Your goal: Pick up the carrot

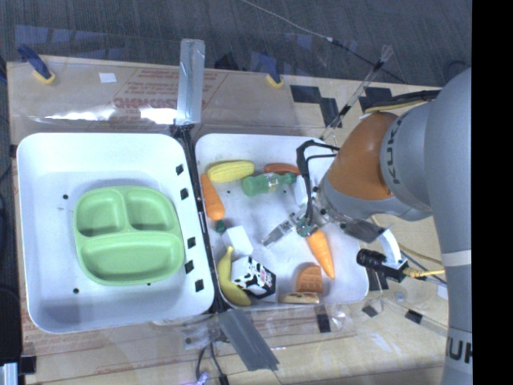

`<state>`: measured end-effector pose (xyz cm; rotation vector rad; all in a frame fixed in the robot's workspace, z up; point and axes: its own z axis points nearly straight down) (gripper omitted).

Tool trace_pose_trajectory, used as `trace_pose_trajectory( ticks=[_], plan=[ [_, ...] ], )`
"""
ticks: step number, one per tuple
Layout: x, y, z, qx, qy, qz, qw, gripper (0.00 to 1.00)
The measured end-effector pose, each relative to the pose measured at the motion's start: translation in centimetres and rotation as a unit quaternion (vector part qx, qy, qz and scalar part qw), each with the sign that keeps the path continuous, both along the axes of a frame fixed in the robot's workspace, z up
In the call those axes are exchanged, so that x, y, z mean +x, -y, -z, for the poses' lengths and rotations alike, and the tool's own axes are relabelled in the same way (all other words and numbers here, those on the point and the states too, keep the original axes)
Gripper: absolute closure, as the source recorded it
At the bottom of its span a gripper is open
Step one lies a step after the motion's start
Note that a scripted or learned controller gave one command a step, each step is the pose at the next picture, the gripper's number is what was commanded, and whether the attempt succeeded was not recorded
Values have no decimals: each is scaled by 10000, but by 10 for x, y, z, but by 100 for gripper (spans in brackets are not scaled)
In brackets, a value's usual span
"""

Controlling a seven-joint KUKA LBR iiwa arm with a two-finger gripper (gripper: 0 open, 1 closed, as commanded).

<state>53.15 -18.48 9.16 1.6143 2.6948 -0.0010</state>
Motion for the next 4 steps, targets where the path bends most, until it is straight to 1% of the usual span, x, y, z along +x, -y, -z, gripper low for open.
trace_pose_trajectory(
  ticks=[1, 2, 3, 4],
  plan=[
    [1, -1, -10, 7, -7, -43, 10000, 100],
    [16, 6, -119, -8, 47, 719, 9974, 100],
    [15, 5, -115, 3, 2, 716, 9974, 0],
    [-24, 21, 0, 5, -3, 702, 9975, 0]
  ],
)
